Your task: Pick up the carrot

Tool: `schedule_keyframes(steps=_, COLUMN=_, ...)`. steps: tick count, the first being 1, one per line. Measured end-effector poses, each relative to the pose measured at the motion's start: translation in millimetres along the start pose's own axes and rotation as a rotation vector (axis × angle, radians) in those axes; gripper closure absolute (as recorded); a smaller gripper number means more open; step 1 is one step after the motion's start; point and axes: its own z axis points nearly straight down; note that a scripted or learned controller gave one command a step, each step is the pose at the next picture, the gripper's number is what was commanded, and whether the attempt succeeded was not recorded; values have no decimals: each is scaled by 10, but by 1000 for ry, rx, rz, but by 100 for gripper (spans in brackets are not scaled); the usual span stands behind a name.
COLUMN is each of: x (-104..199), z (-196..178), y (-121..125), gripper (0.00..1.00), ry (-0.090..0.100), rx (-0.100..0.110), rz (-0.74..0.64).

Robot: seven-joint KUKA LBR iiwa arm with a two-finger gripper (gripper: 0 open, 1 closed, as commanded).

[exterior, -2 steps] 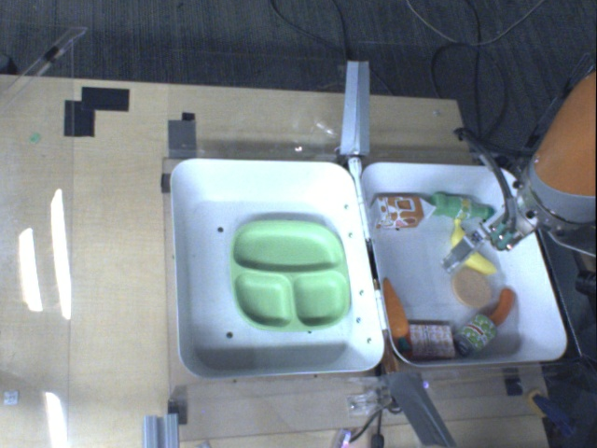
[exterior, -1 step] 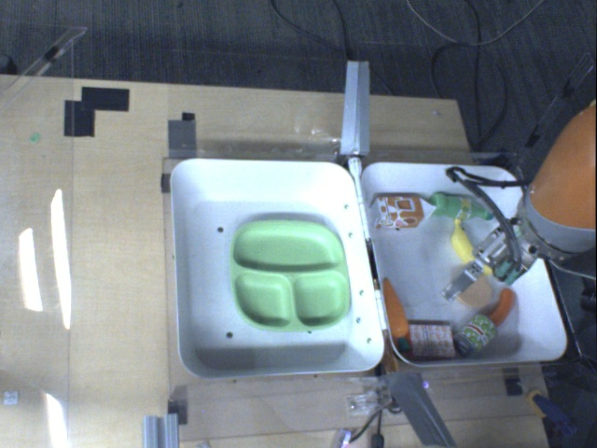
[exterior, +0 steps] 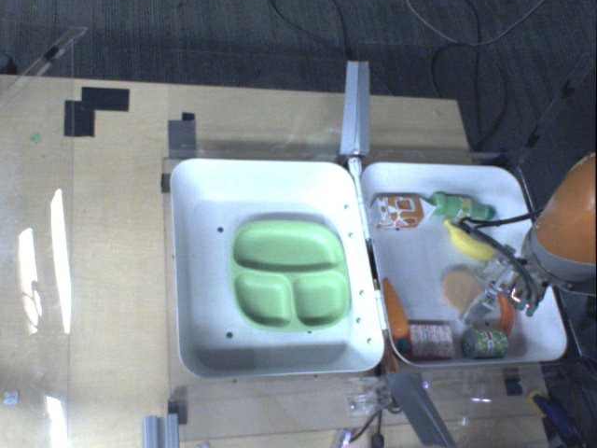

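Right shallow white bin (exterior: 438,177), left wall: long orange tapered carrot (exterior: 396,312), lying along that wall in the near half, thick end toward the near-left corner, touching or just beside the wall. Well apart from the gripper.

Same bin, far-left corner: small orange-and-white printed carton (exterior: 399,212). Along the far edge: green plastic bottle-like item (exterior: 457,203), with a yellow curved banana (exterior: 466,241) just beside it toward the middle. Middle of the bin: flat tan round disc (exterior: 459,287). Near edge: brown-labelled can on its side (exterior: 430,340), just beside the carrot's thick end; green-labelled can (exterior: 486,343) further toward the near-right corner.

Grey arm with orange band (exterior: 569,227) reaching in over the right edge of the right bin. Two-finger gripper (exterior: 499,292) low over the near-right part, between the tan disc and a small orange piece (exterior: 506,314), above the green-labelled can. Grip state: cannot tell, too blurred. Nothing seen held. Kind of the small orange piece also unclear.

Left shallow white bin (exterior: 187,250): pale green three-compartment plastic plate (exterior: 289,273) at the centre.

Both bins side by side on the light wooden bench (exterior: 112,250).
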Motion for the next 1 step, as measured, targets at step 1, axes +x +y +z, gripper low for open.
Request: schedule_keyframes(steps=1, x=53, z=-5, y=-106, gripper=0, ry=-2, rx=-5, rz=45)
